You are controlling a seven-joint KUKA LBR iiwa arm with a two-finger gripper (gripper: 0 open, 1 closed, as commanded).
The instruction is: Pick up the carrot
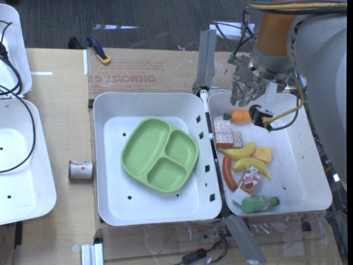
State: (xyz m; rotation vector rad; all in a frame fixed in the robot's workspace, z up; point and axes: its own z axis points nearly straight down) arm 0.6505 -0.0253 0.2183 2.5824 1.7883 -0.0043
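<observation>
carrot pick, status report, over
Tool low over right bin's back corner, nothing seen held. Carrot on bin floor just below tool, apart. Red-white carton close beside carrot; banana further forward.

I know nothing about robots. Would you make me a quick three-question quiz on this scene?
1. True or false: the carrot lies in the right bin.
2. What sits in the left bin? A) a green divided plate B) a banana C) a bottle
3. Fill in: the end effector hovers just above the ____.

Key: 1 true. 2 A. 3 carrot; nothing is seen between its fingers.
</observation>
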